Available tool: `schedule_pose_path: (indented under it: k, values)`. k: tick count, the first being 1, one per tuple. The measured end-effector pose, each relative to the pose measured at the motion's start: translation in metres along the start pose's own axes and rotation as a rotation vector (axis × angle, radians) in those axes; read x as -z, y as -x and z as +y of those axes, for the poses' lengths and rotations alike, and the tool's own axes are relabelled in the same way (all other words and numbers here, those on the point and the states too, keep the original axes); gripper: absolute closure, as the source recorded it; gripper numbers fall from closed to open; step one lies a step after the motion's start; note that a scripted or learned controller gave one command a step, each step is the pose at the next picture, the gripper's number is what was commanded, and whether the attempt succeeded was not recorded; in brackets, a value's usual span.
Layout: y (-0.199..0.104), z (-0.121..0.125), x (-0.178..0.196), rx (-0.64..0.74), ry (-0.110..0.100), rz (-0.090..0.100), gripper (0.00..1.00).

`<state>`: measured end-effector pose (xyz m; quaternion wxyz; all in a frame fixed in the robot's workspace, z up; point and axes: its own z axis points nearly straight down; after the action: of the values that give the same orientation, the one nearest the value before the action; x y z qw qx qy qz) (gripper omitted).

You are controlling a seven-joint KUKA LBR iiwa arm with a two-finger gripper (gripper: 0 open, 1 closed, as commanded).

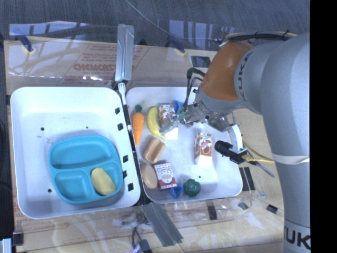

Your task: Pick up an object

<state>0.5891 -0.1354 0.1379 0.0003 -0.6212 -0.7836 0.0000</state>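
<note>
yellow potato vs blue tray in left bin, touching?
Touching. The camera view shows the yellow potato lying inside the lower right compartment of the blue tray, resting on its floor against the rim, in the left bin.

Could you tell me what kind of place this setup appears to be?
Probably a robotics lab's pick-and-place test bench: a grey arm reaches over two white bins, one holding toy food such as a carrot and banana, the other a blue divided tray.
</note>
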Motion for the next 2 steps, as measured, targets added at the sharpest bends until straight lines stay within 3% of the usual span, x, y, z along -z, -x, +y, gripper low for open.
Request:
schedule_pose_path:
  k: [1, 2]
  values:
    - [-0.011, 0.054, -0.044, 0.086, 0.001, -0.003, 0.0]
    - [-0.011, 0.057, -0.028, 0.09, 0.008, -0.005, 1.0]
